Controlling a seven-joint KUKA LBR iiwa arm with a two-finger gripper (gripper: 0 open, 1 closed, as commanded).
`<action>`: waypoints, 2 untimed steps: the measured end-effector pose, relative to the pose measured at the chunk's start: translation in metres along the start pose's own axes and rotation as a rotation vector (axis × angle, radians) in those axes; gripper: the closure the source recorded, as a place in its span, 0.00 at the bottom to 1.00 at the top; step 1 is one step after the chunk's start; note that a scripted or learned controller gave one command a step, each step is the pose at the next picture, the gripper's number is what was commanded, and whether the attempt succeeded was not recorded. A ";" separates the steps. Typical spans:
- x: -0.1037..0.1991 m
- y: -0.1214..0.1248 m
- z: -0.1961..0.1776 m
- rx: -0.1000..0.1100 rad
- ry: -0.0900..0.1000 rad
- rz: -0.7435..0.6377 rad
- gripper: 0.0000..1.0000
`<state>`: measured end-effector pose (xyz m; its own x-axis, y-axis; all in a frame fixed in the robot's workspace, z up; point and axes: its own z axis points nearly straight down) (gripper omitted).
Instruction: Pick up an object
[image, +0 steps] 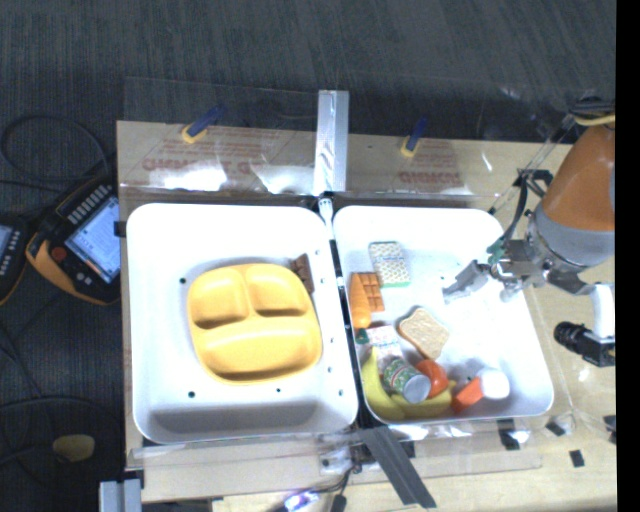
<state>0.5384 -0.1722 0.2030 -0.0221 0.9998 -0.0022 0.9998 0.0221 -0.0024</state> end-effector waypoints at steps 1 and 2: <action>0.000 -0.027 0.112 -0.016 -0.002 -0.159 0.00; -0.001 -0.024 0.100 -0.023 -0.004 -0.158 1.00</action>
<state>0.5143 -0.1737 0.1033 -0.1795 0.9837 -0.0078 0.9835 0.1797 0.0199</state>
